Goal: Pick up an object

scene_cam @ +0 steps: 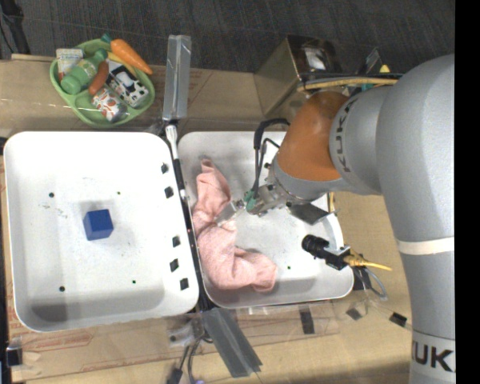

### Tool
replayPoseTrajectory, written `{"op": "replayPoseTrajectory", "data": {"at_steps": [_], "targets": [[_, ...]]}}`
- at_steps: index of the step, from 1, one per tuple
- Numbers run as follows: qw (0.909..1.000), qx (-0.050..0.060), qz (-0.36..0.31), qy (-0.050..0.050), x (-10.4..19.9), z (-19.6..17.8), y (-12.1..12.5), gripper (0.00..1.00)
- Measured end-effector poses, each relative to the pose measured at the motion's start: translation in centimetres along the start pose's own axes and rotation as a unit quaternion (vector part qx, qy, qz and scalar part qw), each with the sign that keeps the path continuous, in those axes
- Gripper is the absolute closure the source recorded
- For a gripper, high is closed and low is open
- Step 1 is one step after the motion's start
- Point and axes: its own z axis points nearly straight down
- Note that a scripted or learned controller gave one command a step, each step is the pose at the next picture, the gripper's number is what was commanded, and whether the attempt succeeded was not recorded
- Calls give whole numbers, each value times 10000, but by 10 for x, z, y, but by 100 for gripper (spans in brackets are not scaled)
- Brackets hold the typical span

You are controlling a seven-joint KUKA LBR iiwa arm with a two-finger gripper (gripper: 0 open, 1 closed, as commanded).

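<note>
claw (250,204) beside pink cloth (222,238)

Two shallow white bins sit side by side — the right bin (224,146) under the gripper (254,204) and the left bin (32,214) well off to the gripper's left. One pink cloth (224,242) lies just left of the gripper. One blue cube (98,224) sits far to its left. One green bowl (76,106) stands up and to the left of the gripper — it holds several toy foods, too crowded to count, with one orange carrot (130,54) clear among them.
</note>
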Motion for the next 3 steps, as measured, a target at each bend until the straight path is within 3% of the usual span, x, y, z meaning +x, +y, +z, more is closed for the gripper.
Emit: {"op": "replayPoseTrajectory", "data": {"at_steps": [1, 2, 3], "targets": [[9995, 3, -307, 0, 7, 0, 50, 0], [9995, 13, -321, 0, 6, -9, 49, 100], [9998, 1, 199, -7, 1, -19, 78, 100]]}}
